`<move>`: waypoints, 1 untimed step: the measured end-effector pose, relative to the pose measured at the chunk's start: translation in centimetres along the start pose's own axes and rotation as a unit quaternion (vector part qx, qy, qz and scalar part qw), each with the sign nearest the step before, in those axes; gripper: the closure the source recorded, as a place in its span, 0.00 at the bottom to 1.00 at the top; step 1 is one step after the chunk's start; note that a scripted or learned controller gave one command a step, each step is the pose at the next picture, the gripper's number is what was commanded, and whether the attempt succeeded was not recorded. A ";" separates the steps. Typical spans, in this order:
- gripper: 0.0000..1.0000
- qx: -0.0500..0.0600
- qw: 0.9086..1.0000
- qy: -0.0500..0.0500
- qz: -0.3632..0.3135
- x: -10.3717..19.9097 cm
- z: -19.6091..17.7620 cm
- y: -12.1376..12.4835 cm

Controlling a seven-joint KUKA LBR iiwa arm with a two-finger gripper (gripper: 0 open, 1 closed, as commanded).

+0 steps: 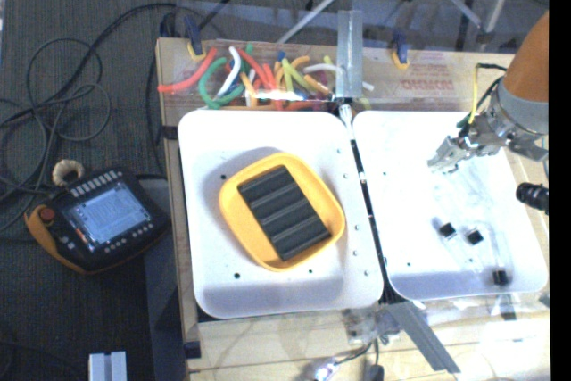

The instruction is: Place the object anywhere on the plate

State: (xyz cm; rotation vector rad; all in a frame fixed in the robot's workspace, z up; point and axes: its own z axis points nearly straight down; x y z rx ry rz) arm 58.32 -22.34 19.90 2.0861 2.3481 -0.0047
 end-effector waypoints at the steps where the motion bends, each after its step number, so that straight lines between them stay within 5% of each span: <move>1: 0.00 0.000 1.000 0.000 0.000 0.0 0.0 0.0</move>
